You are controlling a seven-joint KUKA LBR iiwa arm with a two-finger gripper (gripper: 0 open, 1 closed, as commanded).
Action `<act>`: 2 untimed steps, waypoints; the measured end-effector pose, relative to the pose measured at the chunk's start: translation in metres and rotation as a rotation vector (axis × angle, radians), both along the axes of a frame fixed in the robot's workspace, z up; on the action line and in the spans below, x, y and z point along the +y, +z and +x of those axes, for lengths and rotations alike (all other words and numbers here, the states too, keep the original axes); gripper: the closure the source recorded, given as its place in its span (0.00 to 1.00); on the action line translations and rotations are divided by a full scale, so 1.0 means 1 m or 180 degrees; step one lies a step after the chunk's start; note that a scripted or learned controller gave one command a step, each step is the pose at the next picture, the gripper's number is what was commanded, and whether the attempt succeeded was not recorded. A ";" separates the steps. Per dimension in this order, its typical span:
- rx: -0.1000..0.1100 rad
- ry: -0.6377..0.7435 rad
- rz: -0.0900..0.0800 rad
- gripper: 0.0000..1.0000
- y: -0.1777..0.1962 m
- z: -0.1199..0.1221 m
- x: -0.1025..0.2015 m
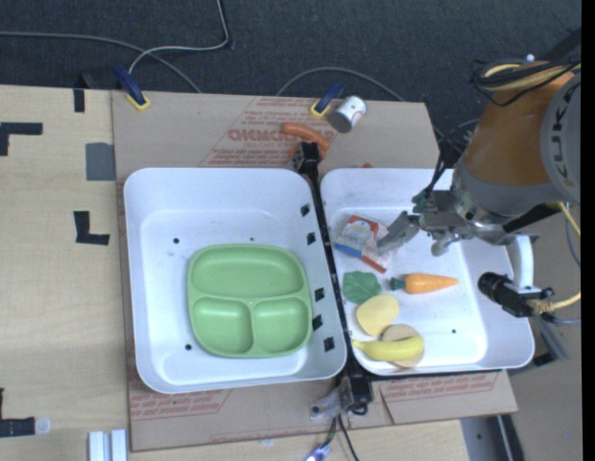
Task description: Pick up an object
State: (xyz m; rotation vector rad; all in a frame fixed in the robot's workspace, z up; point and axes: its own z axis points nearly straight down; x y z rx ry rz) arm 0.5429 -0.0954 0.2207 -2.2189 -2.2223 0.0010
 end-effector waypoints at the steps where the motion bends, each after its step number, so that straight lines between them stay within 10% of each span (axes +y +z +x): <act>1: -0.0006 -0.0002 -0.0003 0.00 -0.131 0.034 -0.037; 2: -0.0013 0.0004 -0.0003 0.00 -0.135 0.126 -0.013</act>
